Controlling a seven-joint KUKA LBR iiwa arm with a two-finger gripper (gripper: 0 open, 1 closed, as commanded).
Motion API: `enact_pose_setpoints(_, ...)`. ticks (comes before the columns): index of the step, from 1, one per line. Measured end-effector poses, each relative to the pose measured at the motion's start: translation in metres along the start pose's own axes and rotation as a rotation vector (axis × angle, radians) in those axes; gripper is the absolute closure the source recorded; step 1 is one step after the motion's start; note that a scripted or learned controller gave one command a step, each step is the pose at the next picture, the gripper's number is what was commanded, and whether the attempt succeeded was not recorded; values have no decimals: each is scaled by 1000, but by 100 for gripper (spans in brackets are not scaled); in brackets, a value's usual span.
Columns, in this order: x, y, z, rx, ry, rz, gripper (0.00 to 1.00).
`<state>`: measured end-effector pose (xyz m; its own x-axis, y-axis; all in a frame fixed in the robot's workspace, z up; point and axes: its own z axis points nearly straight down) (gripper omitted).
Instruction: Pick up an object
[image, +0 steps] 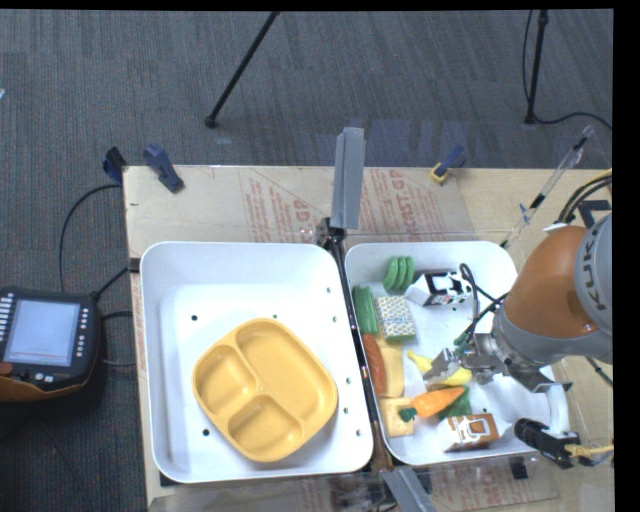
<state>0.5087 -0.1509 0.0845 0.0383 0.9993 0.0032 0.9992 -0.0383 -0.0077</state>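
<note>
Toward the lower right of the frame, the gripper (447, 366) is hovering low over the right bin (492, 252), reaching in from the right edge under the arm's orange band (545, 290). Whether the fingers are apart or together I cannot tell; their tips are blurring into the clutter beneath them, and nothing is visibly sitting between them.

Directly under and touching the tip area a small yellow piece (452, 377) is lying, and just below it toward the frame's bottom the toy carrot (438, 402) is resting, its long axis running from lower left to upper right, green top pointing left. The carrot looks like the likeliest target, since it is sitting just beside the tips on their lower side; a grasp would probably need the fingers closing across that slanted axis.

Crowding is the likely trouble. A tan slab (393, 372) is lying just left of the carrot, a small orange carton (471, 430) just to its lower right, and a checkered block (396, 316) and green ribbed piece (399, 272) are sitting further up the bin. A red-orange stick (375, 362) is lying along the bin's left wall.

Over in the left bin (170, 300) a yellow divided plate (264, 388) is lying alone, well apart from the gripper.
</note>
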Motion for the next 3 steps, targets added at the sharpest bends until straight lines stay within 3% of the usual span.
enact_pose_setpoints(1, 0, 0, -8, 3, 2, 5, 100)
enact_pose_setpoints(2, 0, 0, -8, 3, 1, 5, 0)
enact_pose_setpoints(3, -2, 63, -35, -6, -3, -239, 0)
